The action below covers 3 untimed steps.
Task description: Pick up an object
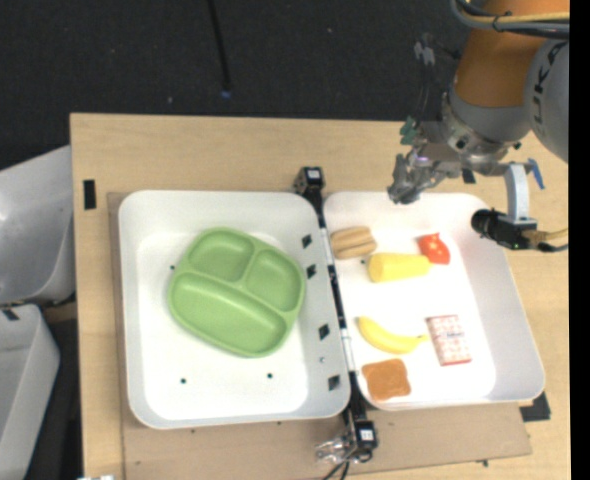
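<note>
Arm [495,78] hovers above right bin's [495,368] far edge, jaw state indiscernible

Robot lab: bench [95,158], two bins [135,268]

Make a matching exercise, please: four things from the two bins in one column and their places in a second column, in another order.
Things:
1. green plate
2. banana
3. red piece
4. brown toast

Places:
A. near front corner of the right bin, beside the divider
B. middle of the left bin
C. far part of the right bin, right of the yellow piece
D. right bin, just behind the brown toast

Pairs: 1-B, 2-D, 3-C, 4-A
</note>
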### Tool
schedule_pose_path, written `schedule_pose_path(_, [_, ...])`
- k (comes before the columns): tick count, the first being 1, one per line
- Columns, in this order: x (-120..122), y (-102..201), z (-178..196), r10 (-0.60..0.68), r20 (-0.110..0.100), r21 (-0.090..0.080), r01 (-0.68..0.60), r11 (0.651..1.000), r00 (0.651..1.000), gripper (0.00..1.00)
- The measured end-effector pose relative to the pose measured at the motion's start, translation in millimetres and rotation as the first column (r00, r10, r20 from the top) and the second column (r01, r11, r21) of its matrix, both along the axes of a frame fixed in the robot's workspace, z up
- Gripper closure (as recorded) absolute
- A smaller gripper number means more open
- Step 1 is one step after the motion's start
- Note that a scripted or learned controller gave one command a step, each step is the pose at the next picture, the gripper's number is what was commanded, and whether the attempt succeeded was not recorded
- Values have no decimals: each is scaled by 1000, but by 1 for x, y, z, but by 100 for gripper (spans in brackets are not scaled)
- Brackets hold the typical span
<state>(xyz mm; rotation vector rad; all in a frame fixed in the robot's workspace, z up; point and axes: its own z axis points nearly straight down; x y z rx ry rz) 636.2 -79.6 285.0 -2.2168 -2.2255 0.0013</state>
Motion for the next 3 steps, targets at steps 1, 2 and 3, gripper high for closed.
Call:
schedule_pose_path(1, [-28,51,-1,1,0,0,-1,1000,1000,100])
schedule_pose_path(2, [-51,98,-21,1,0,0,-1,1000,1000,100])
schedule_pose_path(3, [-79,149,-22,3,0,2,-3,1000,1000,100])
